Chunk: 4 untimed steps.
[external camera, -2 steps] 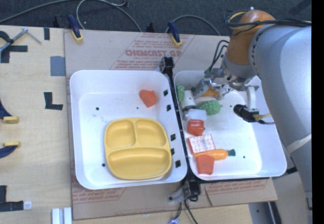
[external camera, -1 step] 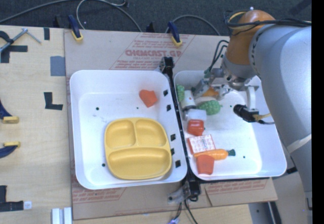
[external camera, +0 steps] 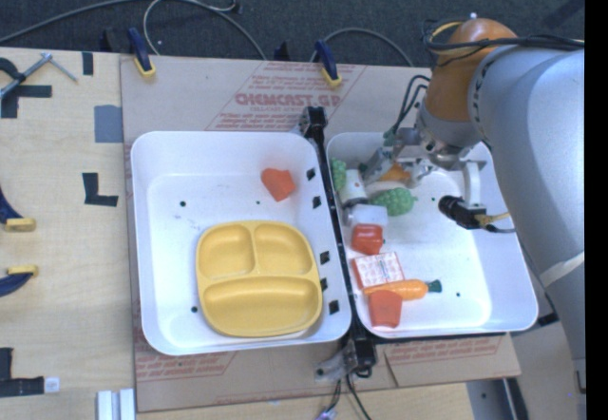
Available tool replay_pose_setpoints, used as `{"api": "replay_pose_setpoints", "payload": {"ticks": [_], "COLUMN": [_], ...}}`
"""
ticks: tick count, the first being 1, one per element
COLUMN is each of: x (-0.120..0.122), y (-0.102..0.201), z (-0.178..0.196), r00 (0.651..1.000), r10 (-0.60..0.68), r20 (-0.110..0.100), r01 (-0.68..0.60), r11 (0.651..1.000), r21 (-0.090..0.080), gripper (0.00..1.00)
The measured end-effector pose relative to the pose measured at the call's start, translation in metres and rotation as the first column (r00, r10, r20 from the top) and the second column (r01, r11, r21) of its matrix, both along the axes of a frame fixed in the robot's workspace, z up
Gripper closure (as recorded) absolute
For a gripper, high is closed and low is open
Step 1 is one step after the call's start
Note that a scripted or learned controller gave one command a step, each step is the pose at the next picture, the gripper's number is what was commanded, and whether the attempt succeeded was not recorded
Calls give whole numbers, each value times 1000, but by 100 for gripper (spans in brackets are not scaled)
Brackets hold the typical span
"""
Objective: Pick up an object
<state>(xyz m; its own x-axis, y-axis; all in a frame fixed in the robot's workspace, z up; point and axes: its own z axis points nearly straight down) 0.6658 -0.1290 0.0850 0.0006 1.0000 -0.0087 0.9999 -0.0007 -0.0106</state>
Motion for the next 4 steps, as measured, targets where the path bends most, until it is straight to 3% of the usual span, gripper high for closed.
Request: {"api": "replay_pose_setpoints", "payload": {"ticks": [4], "x": [1], "y": [16], "z": [0], "r00": [1000], "r10": [-1], "r20": [4], "r01": [1], "r11": [1000], "r21": [2], "gripper": [0]}}
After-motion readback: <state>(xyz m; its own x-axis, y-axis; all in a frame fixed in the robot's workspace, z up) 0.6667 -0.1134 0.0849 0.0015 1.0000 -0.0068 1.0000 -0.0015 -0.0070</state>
